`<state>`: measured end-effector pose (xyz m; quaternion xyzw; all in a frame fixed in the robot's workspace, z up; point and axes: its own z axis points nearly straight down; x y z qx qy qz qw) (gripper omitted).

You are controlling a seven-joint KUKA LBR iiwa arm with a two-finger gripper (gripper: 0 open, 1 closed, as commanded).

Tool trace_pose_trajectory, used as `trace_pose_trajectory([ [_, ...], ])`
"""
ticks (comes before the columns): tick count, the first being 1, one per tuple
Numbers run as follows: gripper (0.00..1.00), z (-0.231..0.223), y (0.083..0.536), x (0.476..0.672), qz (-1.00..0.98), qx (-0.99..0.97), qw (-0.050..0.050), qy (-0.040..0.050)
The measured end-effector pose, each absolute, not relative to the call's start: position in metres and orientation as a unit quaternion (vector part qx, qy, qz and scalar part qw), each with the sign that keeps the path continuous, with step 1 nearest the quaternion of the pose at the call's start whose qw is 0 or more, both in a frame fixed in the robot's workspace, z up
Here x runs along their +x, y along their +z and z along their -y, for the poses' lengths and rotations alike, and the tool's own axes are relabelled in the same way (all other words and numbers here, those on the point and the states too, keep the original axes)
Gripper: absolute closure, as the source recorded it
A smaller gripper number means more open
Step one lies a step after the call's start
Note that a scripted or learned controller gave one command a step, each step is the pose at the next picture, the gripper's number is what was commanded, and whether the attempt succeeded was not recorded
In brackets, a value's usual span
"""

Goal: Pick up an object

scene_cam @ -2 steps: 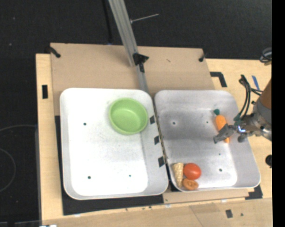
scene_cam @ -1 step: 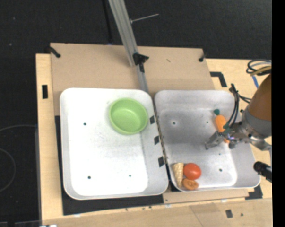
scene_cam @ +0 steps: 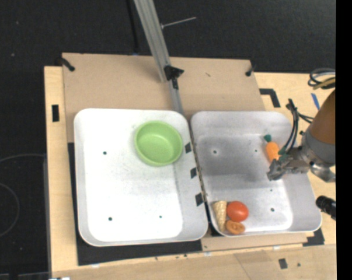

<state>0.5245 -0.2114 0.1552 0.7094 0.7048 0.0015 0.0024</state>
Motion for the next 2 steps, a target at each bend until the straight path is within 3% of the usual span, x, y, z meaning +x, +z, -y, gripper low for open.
trace_pose_trajectory([
  [1, 1.0, 0.2179, 0.2051, 0.5283, -0.708, 0.706, 0.002, 0.0005],
  [2, 1.0, 0.2181, 0.2079, 0.5293, -0.709, 0.705, 0.001, 0.001],
])
